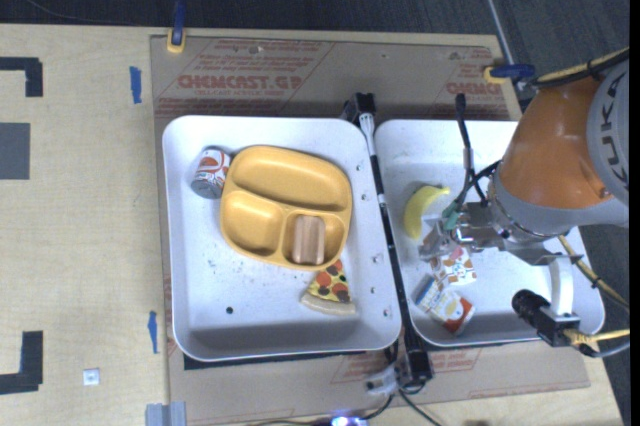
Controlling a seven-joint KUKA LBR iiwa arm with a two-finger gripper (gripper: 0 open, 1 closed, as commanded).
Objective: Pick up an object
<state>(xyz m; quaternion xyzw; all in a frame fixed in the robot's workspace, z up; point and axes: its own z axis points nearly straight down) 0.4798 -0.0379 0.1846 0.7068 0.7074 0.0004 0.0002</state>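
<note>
Orange-banded arm (560, 154) is reaching in from the right, bending down over the right bin (590, 314). Its gripper (452, 226) is hovering above a small carton (447, 292); grip state unclear.

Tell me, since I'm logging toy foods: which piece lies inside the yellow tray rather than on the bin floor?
The brown hot dog, in the yellow tray's lower right compartment. The pizza slice lies on the bin floor below it.
</note>
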